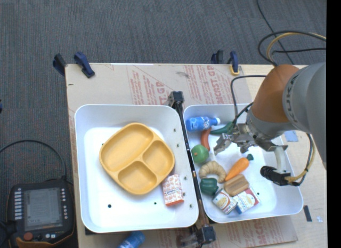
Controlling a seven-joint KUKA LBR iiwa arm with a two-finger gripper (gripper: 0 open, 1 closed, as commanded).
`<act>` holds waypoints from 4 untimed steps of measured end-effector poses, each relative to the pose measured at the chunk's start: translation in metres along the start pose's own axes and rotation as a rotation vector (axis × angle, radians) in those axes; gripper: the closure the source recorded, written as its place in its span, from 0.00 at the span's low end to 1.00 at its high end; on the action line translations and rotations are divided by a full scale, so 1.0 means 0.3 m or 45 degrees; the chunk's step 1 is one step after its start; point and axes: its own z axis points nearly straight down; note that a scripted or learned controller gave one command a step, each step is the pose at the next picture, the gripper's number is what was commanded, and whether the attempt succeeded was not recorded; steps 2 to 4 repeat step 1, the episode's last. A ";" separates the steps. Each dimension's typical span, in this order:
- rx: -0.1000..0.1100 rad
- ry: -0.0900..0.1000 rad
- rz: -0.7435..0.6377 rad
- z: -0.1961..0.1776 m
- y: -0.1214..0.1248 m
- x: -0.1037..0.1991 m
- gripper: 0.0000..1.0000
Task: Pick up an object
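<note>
Pincer (230, 141) splayed wide, holding nothing, above crowded right white plastic bin (290, 201) near tabletop's right edge. Risk: clipping red chili pepper (205, 136), nudging green round fruit (200, 153), closing between tightly packed toys.

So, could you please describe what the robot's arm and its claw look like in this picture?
The arm is a thick, rounded grey cylinder with a broad orange band above the wrist. The claw is a small metallic grey assembly with thin fingers. Black cables and a yellow one loop around the arm, and a black fitting hangs on a cable below it.
</note>
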 end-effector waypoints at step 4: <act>-0.004 -0.002 -0.001 -0.003 0.170 -0.160 0.00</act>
